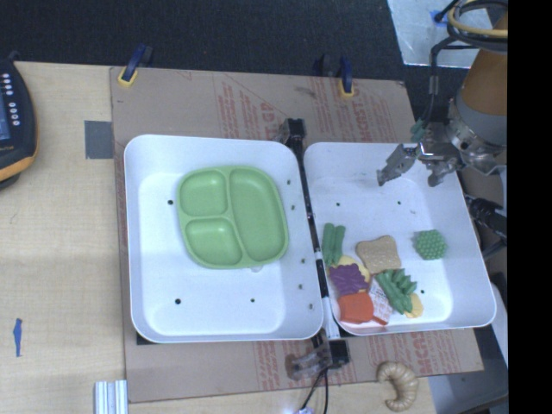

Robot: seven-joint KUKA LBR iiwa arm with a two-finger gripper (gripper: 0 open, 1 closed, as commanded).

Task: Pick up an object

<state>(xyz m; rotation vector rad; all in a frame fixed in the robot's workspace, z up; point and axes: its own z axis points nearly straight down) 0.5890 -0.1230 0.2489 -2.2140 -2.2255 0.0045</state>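
Croissant [398, 384] sits bottom frame while the gripper [417, 168], spread wide and empty at upper right, should centre over the broccoli [429, 244] before descending.

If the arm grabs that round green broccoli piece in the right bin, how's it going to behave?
The broccoli piece looks like a small toy, so probably light and stiff. Its rounded, bumpy shape may let it roll or squirt sideways if pinched off-centre. It sits apart from the food pile, so the hand likely has room around it.
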